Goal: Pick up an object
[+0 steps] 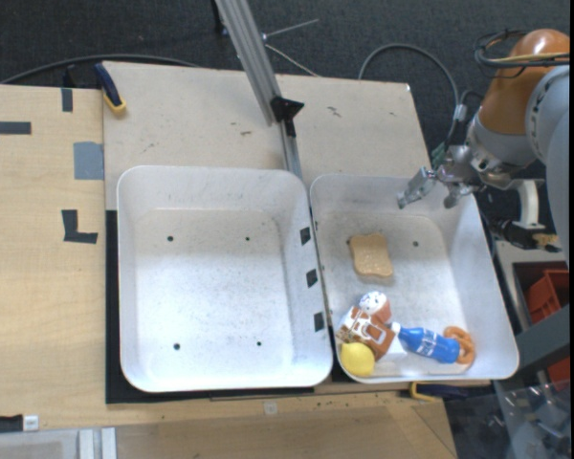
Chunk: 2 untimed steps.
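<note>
Four objects share the right bin (478,256), fingers (413,191) above.

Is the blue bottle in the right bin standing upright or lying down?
Lying down. The blue bottle rests on its side on the floor of the right bin, near the front edge, beside an orange ring.

Gripper (430,187) above right bin (478,256), nothing held.
</note>
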Tool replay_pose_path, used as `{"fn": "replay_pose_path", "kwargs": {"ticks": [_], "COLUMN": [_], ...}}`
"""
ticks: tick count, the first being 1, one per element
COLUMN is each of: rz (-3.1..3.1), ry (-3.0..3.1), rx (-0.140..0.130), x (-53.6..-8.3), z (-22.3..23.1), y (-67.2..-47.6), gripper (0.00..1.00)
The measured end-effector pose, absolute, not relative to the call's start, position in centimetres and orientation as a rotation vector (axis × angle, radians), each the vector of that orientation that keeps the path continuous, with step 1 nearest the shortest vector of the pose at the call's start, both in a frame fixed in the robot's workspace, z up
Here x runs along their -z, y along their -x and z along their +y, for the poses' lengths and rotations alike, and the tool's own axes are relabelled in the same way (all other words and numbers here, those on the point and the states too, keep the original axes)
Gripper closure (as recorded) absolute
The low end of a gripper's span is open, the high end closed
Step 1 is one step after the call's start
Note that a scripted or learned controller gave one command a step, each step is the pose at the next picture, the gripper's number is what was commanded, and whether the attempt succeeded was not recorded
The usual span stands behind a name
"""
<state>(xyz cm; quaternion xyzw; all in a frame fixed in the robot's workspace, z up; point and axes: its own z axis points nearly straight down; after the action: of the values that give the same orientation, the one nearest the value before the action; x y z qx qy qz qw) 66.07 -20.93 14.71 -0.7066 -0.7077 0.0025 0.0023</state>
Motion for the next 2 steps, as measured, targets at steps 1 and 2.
{"fn": "replay_pose_path", "kwargs": {"ticks": [1, 2], "rz": [-2.221, -2.227], "ry": [2.216, 2.217], "rx": [-0.008, -0.004], "x": [-9.3, -10.7], "z": [-20.8, -20.8], "y": [-65.9, -66.1], "gripper": [0.0, 1.0]}}
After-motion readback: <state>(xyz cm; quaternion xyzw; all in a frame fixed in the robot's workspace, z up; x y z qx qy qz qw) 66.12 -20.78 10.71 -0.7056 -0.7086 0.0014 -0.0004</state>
